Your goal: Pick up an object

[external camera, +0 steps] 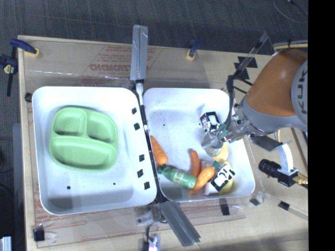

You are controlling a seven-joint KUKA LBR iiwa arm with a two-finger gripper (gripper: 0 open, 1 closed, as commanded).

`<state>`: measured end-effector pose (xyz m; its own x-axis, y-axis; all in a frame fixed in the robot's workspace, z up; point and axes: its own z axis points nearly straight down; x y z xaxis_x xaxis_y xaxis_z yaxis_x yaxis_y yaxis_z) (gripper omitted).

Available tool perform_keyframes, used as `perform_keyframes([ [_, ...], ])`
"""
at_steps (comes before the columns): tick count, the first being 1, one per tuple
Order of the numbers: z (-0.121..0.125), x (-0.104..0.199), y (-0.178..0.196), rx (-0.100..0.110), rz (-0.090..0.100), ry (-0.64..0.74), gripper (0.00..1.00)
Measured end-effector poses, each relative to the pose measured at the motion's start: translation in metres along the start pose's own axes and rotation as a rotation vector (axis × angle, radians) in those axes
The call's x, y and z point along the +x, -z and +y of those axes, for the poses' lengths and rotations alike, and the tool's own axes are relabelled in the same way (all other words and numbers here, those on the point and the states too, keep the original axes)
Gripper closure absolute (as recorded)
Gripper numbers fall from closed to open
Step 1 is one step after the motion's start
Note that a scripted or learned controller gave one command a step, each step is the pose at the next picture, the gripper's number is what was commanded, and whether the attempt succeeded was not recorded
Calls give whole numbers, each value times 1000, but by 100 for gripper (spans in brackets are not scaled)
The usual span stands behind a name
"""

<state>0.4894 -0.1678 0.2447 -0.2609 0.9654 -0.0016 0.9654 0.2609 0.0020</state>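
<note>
We see the grey arm with its orange band (277, 82) reaching into the right-hand shallow white bin (178, 101), its two-finger gripper (213, 135) low over that bin's right side. Whether anything sits between its tips we cannot tell; the metal and cabling there blur together, so its opening stays unknown to us.

Taking the right bin as our landmark: a pale yellow rounded object (220, 151) lies just below the gripper, near the bin's right wall. Along the front wall runs a cluster: a green plastic bottle (179, 177) on its side, a long orange carrot-shaped toy (158, 151) towards the bin's left wall, two more orange carrot toys (201, 177) touching the bottle, and a black-and-white printed piece (224, 175) in the front right corner.

We judge the step to be the descent onto a target, probably the yellow object. The next move calls for closing squarely on it and lifting straight up.

The bin's rear half is bare floor, giving room to retreat; the right wall stands close. To the bin's left, the other white bin (78, 192) bears a green compartmented tray (84, 137).
</note>
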Motion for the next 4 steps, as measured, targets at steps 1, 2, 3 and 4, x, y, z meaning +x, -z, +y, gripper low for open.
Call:
perform_keyframes([
  [1, 0, 0, 0, 0, 0, 0, 0],
  [2, -12, -17, -150, -3, 0, -8, 0],
  [3, -11, -17, -141, -2, 0, -4, 100],
  [4, 52, 0, -18, 0, 0, 17, 100],
])
